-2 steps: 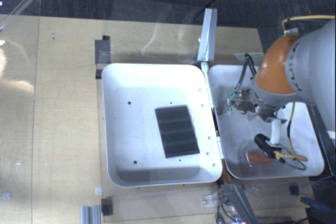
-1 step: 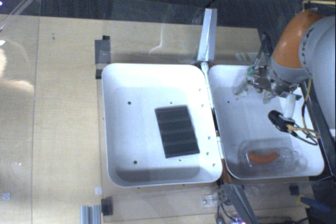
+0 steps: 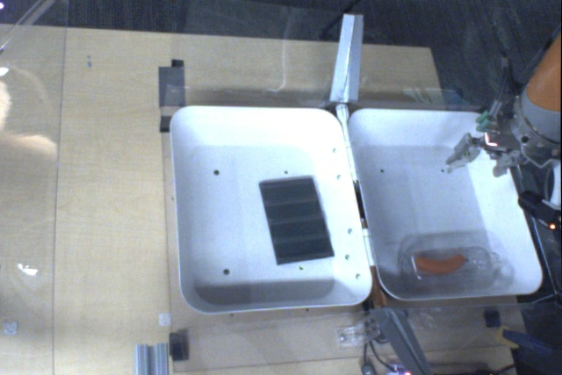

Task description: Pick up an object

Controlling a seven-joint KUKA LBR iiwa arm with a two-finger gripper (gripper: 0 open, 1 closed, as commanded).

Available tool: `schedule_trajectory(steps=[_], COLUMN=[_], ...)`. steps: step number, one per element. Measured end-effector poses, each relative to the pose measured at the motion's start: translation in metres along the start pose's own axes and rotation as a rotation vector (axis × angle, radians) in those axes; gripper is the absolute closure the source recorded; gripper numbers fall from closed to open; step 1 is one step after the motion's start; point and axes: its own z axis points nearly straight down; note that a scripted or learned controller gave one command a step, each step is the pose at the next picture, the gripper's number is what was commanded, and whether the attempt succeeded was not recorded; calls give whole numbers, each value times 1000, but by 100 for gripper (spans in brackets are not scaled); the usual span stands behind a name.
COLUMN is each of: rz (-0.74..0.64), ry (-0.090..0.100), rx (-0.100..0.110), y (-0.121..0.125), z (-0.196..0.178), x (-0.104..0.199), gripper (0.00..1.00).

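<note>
The arm reaches in from the right, its claw (image 3: 481, 148) hanging over the far right part of the right bin (image 3: 395, 189), prongs spread apart with nothing between them. A clear plastic piece with an orange sausage-like object inside (image 3: 442, 263) lies near that bin's front wall. In the left bin (image 3: 202, 154), a dark ribbed slab (image 3: 296, 219) sits mid-floor.

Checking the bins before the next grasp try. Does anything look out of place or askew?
Nothing looks spilled or damaged. The dark ribbed pad lies slightly askew in the left bin. A clear plastic container with an orange item inside lies in the right bin at its near edge. The gripper hangs over that bin's far right part.
</note>
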Motion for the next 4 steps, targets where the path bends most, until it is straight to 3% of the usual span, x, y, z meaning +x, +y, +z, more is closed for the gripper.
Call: schedule_trajectory(steps=[1,2,3,4], rz=[-325,-385,-533,-448], ry=[1,2,0,1], rx=[-6,-9,-2,-6], y=[-78,-7,11,26], z=[90,90,40,91], x=[13,95,63,108], gripper=[0,0,0,0])
